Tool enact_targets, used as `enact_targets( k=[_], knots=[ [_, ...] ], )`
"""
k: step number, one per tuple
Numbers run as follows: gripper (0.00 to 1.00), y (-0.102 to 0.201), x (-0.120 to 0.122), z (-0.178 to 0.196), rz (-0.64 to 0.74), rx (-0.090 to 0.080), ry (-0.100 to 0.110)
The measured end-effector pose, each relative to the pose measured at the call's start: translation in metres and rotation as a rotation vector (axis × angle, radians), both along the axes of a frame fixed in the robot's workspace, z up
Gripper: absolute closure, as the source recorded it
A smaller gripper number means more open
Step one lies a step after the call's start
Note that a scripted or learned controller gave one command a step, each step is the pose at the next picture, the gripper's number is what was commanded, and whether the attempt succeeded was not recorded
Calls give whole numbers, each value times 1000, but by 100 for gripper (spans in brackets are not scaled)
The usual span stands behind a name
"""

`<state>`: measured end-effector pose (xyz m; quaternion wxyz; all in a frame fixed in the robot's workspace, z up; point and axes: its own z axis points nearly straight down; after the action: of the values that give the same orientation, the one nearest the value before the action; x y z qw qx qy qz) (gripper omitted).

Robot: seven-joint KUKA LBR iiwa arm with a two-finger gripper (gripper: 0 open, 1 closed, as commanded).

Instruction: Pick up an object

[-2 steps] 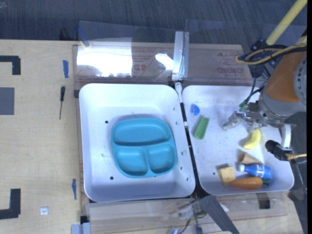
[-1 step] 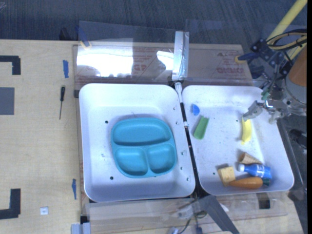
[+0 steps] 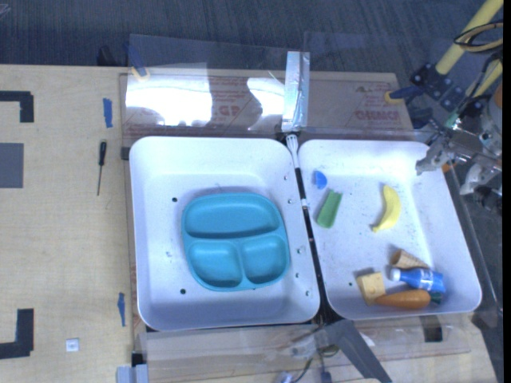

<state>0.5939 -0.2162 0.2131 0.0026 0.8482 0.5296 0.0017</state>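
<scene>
We take the metal divider strip [image 3: 295,94] behind the two bins as our landmark. Left of it lies the left bin [image 3: 152,214], and inside sits a teal sectioned tray [image 3: 234,239], alone and with free white floor all around.

Right of the strip is the right bin [image 3: 463,238], where the things to pick are. Nearest to the strip we see a small blue piece [image 3: 318,179] and just beside it a green block [image 3: 328,209]. Further right a toy banana [image 3: 389,208] lies by itself, with open floor on every side. Far from the strip, at the near wall, a tan block [image 3: 370,285], an orange carrot-like piece [image 3: 402,298], a blue and white bottle [image 3: 418,278] and a small brown piece [image 3: 406,258] crowd together, touching.

The gripper [image 3: 447,152] hangs at the far right corner of this bin, above the rim; whether it is released or clenched we cannot tell.

We judge the crowded group risky: the claw could push neighbours or catch two. The wall there leaves little room. The banana seems the safest choice.
</scene>
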Motion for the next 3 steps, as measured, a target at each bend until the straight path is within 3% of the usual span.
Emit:
enact_targets(
  k=[1,2,3],
  knots=[
    [0,35,17,-104,-218,6,15],
    [100,34,19,-90,-216,3,8],
    [100,55,-17,33,-1,1,-6]
  ],
)
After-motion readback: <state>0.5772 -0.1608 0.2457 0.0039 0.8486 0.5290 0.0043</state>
